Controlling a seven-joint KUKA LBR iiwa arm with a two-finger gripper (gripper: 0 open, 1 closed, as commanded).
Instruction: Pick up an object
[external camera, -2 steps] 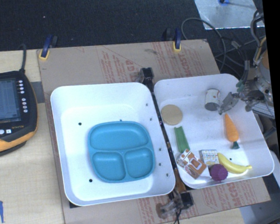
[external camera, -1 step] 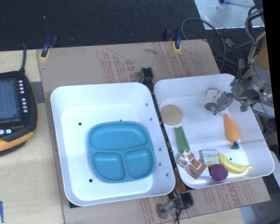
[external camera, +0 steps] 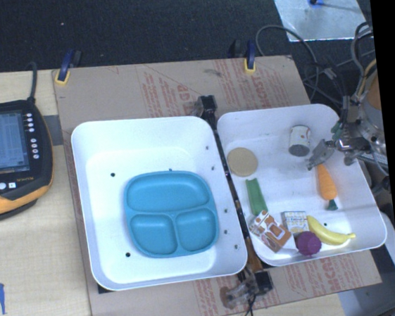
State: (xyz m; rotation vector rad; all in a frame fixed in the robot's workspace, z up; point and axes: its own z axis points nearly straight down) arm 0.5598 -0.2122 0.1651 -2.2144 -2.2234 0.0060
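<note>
In the right bin (external camera: 278,120), the gripper (external camera: 330,153) hangs over the far right part, its grey fingers (external camera: 319,155) spread narrowly with nothing between them. The carrot (external camera: 326,183) lies just below the fingers, near the bin's right wall. A small grey cup (external camera: 299,139) lies on its side just left of the gripper. A tan disc (external camera: 242,161) sits by the left wall, with a green stick (external camera: 257,196) below it. Along the near edge lie a brown packet (external camera: 270,230), a small box (external camera: 295,220), a purple ball (external camera: 308,243) and a banana (external camera: 330,233). The left bin (external camera: 97,151) holds a blue tray (external camera: 170,212). A pendant (external camera: 6,158) rests at far left.
</note>
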